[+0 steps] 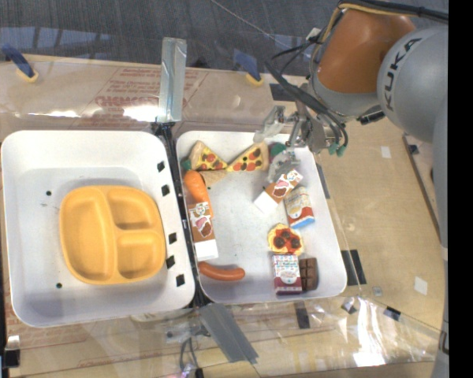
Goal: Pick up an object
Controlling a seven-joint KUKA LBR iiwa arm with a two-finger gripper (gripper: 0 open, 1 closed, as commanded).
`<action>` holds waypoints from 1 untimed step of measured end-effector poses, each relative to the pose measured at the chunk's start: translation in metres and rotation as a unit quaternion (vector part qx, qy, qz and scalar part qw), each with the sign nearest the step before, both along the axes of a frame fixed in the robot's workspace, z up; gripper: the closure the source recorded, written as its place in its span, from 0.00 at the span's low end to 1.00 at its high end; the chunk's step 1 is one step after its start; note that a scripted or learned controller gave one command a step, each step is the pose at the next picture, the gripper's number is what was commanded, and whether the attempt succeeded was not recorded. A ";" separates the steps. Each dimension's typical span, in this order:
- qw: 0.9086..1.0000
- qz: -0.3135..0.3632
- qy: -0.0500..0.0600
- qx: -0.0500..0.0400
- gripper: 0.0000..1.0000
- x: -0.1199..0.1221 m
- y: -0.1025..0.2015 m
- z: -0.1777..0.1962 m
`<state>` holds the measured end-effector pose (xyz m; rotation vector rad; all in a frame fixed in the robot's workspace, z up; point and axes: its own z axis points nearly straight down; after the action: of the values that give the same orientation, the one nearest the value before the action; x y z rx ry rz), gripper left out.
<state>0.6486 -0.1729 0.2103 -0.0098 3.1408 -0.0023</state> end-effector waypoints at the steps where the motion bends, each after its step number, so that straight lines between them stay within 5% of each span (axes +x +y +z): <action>1: 0.996 -0.086 0.001 0.001 0.00 -0.040 -0.011 -0.119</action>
<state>0.6090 -0.1835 0.0909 0.2608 3.1319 0.0003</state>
